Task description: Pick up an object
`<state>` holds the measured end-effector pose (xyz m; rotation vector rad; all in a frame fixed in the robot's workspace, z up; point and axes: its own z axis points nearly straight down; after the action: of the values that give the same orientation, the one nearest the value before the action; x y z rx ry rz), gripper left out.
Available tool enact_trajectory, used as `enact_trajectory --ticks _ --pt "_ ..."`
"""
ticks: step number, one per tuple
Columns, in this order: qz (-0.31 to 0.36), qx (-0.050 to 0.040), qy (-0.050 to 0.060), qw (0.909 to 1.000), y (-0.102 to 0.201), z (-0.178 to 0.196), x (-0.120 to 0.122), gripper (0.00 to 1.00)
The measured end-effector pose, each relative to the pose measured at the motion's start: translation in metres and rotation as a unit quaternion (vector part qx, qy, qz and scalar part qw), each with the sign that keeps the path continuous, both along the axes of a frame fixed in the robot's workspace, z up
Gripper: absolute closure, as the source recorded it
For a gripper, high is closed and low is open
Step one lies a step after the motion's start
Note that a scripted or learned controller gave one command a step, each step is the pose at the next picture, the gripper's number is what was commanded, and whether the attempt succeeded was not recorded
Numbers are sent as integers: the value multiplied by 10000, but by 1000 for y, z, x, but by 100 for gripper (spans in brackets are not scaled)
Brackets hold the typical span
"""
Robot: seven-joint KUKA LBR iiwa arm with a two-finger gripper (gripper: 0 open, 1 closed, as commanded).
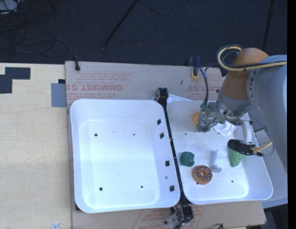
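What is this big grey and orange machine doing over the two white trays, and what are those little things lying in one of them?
That is a robot arm, reaching in from the right. One camera fixed above the bench looks down on it at a slant. At the arm's end is a gripper, a two-finger claw for picking things up, lowered into the right tray.

In that tray lie a dark green lump, a brown ring like a small doughnut, a grey stick and a light green piece. Something orange sits right beside the gripper, partly hidden. I cannot tell whether the claw has caught anything. The left tray stands beside it, both on cardboard.
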<state>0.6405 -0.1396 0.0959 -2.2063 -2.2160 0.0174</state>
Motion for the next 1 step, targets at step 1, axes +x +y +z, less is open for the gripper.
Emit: enact_trajectory --ticks 1 --pt "-11 13 23 10000 59 -7 -1 100"
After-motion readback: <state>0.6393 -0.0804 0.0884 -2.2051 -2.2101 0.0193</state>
